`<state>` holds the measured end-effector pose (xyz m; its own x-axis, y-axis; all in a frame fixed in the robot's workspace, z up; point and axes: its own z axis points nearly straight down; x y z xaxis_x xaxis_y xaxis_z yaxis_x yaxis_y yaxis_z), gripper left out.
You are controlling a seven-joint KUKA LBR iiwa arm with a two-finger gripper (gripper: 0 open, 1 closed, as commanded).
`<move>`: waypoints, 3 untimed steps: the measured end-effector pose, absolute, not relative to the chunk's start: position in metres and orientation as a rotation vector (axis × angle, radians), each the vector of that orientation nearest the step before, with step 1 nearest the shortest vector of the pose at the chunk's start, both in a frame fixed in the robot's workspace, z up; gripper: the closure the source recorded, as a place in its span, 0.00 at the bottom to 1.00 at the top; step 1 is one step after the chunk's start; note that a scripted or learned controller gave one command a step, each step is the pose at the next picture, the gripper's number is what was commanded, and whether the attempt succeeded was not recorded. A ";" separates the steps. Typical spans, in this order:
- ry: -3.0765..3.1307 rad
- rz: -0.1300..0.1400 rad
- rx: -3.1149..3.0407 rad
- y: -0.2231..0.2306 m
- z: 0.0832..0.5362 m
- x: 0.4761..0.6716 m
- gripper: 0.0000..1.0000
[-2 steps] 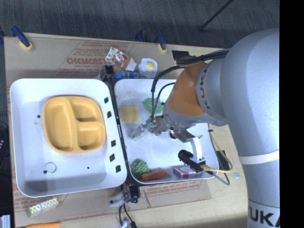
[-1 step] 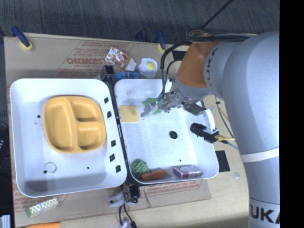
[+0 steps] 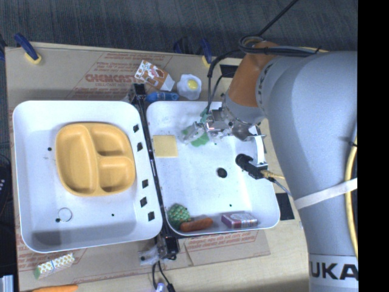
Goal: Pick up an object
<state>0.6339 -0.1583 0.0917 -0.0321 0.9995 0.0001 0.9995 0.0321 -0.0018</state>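
My gripper [image 3: 202, 129] is low over the upper middle of the right bin [image 3: 258, 208]. A small green object [image 3: 198, 140] lies right at its tip, partly hidden by it; whether it is held is unclear. A pale yellow square slice [image 3: 165, 145] lies just to the left on the bin floor. Along the bin's front edge sit a green round item [image 3: 178, 213], an orange-red sausage-shaped item [image 3: 196, 224] and a pink box [image 3: 239, 220]. A small black disc [image 3: 222, 173] lies mid-bin.
The left bin [image 3: 30, 163] holds a yellow divided tray [image 3: 95, 158]. Behind the bins lie a snack packet [image 3: 150, 73], a blue item [image 3: 161, 96] and a yellow-white item [image 3: 190, 85]. The grey arm [image 3: 304, 132] covers the right bin's right side.
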 end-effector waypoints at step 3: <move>-2.270 0.004 -2.168 -0.157 0.112 0.635 1.00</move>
